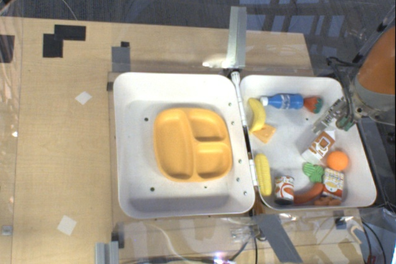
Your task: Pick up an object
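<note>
The right bin (289, 144) holds several toy foods: a yellow banana (255, 114), a blue bottle (283, 101), a cheese wedge (265, 133), a corn cob (263, 173), a brown and white carton (320, 145), an orange (337, 161), a green vegetable (313, 170), a small can (284, 188) and a brown sausage (306, 195). My gripper (336, 115) hangs at the bin's right side, just above and up-right of the carton. Nothing is visibly held in it. The arm's orange band (378, 68) rises behind it.
The left bin (124, 133) carries a yellow divided plate (192, 144) in its middle. A metal post (237, 37) stands behind the seam between the bins. A small red and green piece (314, 104) lies beside the bottle's end.
</note>
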Robot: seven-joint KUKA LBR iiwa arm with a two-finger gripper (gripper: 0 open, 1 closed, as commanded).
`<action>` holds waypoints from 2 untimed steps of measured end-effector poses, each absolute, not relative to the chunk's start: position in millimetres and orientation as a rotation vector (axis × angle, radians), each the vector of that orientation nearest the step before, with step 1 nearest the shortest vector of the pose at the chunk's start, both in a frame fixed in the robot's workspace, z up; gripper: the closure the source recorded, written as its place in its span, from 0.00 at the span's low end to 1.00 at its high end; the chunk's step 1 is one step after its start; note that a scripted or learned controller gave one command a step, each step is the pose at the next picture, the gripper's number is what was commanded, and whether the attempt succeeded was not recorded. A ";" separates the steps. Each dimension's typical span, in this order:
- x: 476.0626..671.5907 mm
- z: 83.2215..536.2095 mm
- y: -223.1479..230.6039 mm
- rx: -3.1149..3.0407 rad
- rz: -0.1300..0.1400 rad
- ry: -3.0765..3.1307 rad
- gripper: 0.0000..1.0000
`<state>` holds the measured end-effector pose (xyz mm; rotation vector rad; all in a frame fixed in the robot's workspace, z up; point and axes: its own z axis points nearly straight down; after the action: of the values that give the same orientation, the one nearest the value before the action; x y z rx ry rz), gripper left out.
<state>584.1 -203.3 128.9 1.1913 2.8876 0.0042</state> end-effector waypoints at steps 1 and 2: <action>584.0 128.4 -202.9 1.191 0.004 2.889 0.00; 578.0 127.6 -189.9 1.819 0.004 2.554 0.00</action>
<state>578.0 -189.9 127.6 1.8192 2.5542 0.0040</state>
